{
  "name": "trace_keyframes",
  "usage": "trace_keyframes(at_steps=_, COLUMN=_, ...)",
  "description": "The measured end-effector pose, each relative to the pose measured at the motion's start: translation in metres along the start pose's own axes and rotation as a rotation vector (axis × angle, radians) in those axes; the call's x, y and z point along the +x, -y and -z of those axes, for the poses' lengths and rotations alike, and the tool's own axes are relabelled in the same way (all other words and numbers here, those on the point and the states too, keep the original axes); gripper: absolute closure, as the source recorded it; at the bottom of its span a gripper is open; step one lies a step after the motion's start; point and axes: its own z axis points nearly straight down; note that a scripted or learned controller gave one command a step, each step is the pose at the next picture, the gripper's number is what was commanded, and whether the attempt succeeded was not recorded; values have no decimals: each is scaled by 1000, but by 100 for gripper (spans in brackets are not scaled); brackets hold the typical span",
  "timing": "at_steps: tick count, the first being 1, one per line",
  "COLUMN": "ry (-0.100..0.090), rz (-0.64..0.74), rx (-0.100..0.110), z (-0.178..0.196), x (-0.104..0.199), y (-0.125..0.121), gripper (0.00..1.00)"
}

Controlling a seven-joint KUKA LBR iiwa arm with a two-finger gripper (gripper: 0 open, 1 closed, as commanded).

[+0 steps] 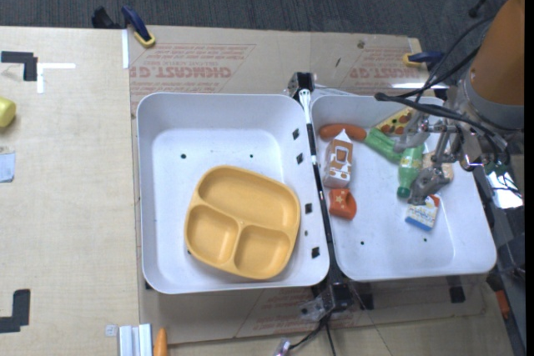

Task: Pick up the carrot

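Observation:
The carrot (343, 131), a short orange stick, lies flat in the far-left corner of the right bin (375, 254), close to the wall between the bins. My gripper (428, 182) hangs over the right half of that bin, well to the right of the carrot and nearer the front. It sits just above a small green bottle (409, 171) and a blue-and-white packet (422, 215). Nothing of the carrot is touched by it.
A small printed box (338, 162) and a red-orange lump (342, 203) lie just in front of the carrot. A green item (382, 144) and a flat multicoloured piece (395, 122) lie to its right. The left bin (158, 204) holds a yellow divided plate (243, 221).

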Motion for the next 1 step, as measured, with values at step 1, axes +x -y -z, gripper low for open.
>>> trace_keyframes(at_steps=1, ry=0, rz=17, rx=-1, z=-78, x=46, y=-73, gripper=0)
